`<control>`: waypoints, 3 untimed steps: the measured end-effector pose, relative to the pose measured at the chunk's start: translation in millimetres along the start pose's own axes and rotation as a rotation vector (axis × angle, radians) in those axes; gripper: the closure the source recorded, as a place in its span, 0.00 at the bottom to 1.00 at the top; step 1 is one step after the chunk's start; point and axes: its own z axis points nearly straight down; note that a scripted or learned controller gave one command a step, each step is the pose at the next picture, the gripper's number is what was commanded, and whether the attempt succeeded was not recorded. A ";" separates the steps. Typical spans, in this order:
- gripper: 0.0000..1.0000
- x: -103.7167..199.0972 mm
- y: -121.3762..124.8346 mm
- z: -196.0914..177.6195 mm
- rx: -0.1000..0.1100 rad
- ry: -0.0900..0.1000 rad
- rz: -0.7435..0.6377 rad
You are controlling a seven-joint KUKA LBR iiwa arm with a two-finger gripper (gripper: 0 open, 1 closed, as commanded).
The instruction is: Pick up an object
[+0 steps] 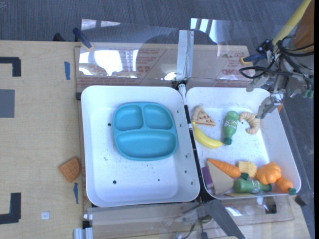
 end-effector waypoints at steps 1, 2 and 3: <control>0.00 2.7 -8.6 155.1 0.001 -0.004 0.426; 0.00 -0.4 67.9 166.4 -0.003 -0.001 0.557; 0.00 120.2 53.0 164.2 0.000 -0.004 0.603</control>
